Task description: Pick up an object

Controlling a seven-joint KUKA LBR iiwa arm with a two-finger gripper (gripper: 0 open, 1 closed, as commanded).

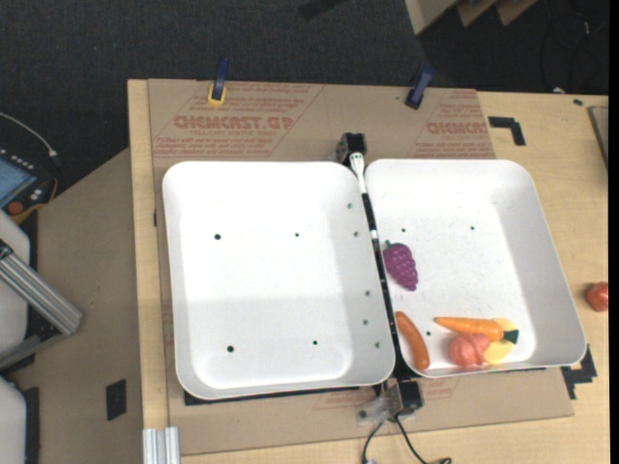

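Toy foods are lying in the right bin: purple grapes against its left wall, an orange sausage-like piece, a carrot and a pink-and-yellow piece crowding the near edge. Risks: fingers are likely catching the bin wall, or pinching two touching items together. The jaws' state cannot be told here

Orange-red blob at right edge, possibly the arm's band
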